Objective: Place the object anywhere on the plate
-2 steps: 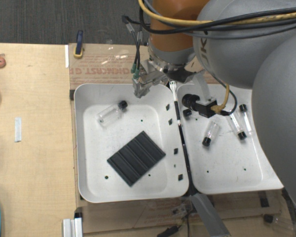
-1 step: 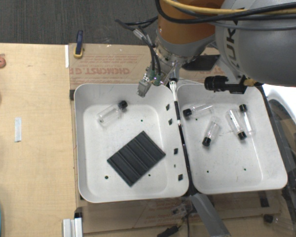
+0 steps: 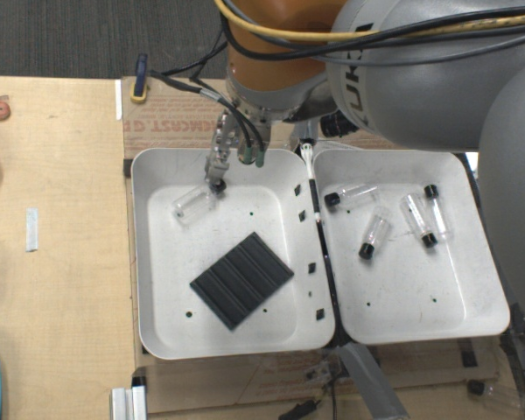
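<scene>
A black ribbed plate [image 3: 241, 279] lies flat and turned at an angle in the lower middle of the left bin [image 3: 157, 322]. A clear vial [image 3: 192, 205] with a dark cap lies in that bin's upper left, up and to the left of the plate. My gripper [image 3: 217, 178] hangs from the orange-banded wrist over the bin's back edge. Its tip is right at the capped end of the vial, and the view from above does not show whether it touches the vial.
The right bin [image 3: 472, 322] holds several clear vials with black caps, such as one vial [image 3: 350, 197] near its back left. The big grey arm covers the upper right. A wooden bench top [image 3: 52, 234] lies to the left.
</scene>
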### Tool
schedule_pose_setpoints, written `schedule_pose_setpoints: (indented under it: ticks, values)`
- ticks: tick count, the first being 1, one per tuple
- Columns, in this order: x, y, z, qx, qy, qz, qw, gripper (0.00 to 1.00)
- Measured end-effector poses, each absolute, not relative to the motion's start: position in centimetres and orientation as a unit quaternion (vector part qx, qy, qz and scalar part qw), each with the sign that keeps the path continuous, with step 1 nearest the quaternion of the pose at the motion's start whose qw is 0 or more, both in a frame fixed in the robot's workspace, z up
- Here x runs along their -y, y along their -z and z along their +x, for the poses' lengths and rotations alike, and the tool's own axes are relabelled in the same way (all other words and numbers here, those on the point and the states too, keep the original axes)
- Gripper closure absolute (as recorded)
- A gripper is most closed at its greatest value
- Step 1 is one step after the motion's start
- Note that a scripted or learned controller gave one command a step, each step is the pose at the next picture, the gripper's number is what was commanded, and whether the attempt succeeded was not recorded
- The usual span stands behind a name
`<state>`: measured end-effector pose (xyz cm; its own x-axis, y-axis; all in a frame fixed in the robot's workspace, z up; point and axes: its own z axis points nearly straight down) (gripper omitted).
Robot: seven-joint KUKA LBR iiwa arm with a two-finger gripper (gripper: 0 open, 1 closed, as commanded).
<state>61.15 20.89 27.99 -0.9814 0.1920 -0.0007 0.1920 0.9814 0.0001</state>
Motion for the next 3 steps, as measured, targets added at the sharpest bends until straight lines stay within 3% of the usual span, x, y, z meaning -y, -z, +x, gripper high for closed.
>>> schedule_pose_setpoints:
  ticks: [1,2,3]
  values:
    - [-22.8,-29.8,56.9,-0.998,0.0002,0.067,0.000,1.00]
    - [-22.8,-25.7,58.0,-1.000,0.0001,-0.001,0.000,1.00]
    - [-21.2,-28.4,59.3,-0.999,-0.0006,-0.046,0.002,1.00]
